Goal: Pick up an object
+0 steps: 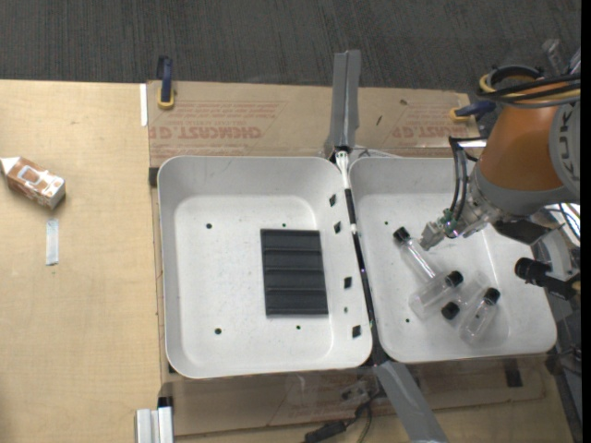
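Note:
Several clear vials with black caps lie in the right bin (397, 340). One long vial (417, 258) lies slantwise near the bin's middle, with its cap toward the back left. Another vial (430, 295) lies just in front of it, and a third vial (477, 317) lies further right. My gripper (436, 235) hangs low over the right bin, just right of the long vial's capped end; I see nothing held in it. In the middle of the left bin (185, 247) lies a flat black ribbed block (295, 271).
The grey arm with its orange band (522, 146) comes in over the right bin's far right corner. A small printed box (35, 183) and a white strip (53, 243) lie on the wooden bench at the left. A blue clamp (164, 81) sits behind the left bin.

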